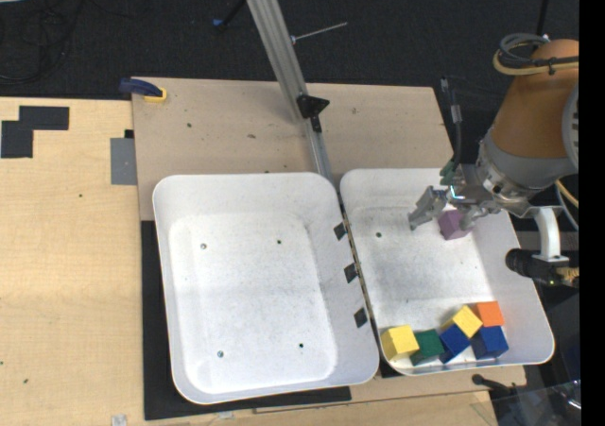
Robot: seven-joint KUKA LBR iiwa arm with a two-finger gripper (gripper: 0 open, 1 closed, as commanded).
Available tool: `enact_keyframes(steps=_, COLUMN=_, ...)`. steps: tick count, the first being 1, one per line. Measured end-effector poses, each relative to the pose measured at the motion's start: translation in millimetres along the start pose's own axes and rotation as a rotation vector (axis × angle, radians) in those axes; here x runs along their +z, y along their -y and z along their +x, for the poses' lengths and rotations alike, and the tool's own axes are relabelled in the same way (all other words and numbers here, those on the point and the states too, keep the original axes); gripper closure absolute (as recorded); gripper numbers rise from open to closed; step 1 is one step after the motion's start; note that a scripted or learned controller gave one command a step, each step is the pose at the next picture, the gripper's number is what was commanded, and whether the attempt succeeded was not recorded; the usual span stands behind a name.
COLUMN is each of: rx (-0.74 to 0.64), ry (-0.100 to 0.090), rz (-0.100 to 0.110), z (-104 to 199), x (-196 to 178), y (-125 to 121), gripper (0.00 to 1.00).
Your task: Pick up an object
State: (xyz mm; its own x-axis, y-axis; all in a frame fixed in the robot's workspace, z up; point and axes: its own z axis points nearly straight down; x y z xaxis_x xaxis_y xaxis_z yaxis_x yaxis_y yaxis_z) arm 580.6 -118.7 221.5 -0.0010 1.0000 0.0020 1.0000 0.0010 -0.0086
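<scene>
Coloured blocks (452, 334) huddle at the right bin's (416, 264) near edge; claw (452, 213) grips a purple block (453, 224), tilted.

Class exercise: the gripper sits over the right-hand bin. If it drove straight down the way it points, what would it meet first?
Most likely the purple block right by the gripper, then the right bin floor. Depth is unclear from this slanted view.

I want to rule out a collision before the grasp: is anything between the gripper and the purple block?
Nothing visible is. The gripper is right at the purple block in the right bin; the other blocks are clustered at the bin's near edge, well apart.
</scene>
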Motion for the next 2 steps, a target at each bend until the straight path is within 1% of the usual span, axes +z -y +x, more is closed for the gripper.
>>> enact_keyframes(steps=1, rx=0.002, ry=0.001, rz=-0.005, z=-1, x=-3, y=-1, gripper=0.0)
enact_keyframes(steps=2, rx=0.002, ry=0.001, rz=0.0, z=-6, x=43, y=-3, gripper=0.0)
